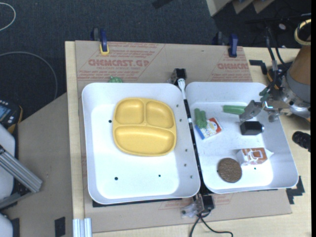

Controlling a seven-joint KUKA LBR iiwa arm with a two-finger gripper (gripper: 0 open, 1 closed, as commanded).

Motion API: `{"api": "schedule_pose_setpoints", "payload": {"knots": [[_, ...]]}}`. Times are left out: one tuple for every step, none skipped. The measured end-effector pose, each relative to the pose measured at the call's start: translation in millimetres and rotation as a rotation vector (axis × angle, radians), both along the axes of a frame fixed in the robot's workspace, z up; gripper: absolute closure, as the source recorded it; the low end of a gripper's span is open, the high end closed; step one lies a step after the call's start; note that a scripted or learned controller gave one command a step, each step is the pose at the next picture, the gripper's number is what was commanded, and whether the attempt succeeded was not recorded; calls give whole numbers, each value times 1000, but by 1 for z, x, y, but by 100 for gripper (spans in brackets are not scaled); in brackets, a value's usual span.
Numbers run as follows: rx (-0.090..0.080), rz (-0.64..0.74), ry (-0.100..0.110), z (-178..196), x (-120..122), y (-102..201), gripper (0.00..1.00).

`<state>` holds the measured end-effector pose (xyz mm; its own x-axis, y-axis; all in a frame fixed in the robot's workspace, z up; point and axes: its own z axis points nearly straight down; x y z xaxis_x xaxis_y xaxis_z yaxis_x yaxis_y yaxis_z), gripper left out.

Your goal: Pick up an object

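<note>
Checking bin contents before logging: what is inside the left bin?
In the left bin, a yellow divided plate lies toward the far side, its three compartments bare. Whatever is beneath the plate is covered.

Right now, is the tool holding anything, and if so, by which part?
Nothing is held. The tool hangs over the right bin, above the green stick and the black block, with nothing between its fingers.

Dark blue-grey carpet floor point(44, 19) all round, with a thin white cable point(29, 58) looping over it. Light wood table point(54, 147), brown board point(163, 58) clamped on by two blue clamps point(102, 37).
</note>
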<state>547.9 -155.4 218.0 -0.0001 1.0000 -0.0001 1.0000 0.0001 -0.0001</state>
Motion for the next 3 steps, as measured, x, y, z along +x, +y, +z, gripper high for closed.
{"api": "schedule_pose_setpoints", "payload": {"knots": [[-1, 1, -3, 11, 1, 0, 100], [-1, 5, -10, 160, -58, 48, 100], [4, 7, 12, 55, -70, 121, 100]]}}
